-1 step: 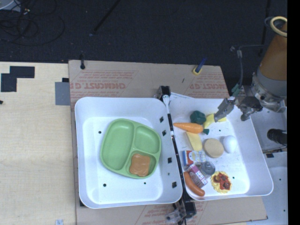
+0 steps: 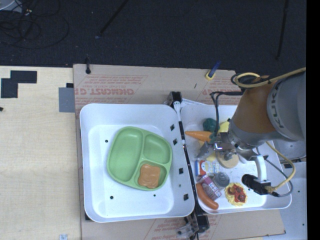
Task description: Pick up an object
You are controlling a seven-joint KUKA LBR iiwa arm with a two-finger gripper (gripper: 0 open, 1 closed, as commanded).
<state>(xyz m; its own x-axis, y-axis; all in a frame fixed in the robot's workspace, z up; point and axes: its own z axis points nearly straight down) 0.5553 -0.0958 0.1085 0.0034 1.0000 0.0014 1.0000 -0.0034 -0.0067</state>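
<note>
Looming at the frame's right, the grey arm [image 2: 280, 111] hides its pincer [image 2: 220, 151]; grip unclear. Beneath lie an orange carrot [image 2: 198, 135] and red hotdog [image 2: 207, 196].

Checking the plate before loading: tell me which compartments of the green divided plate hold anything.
One holds something: the green divided plastic plate has a brown toast-like piece in its lower right compartment.
</note>
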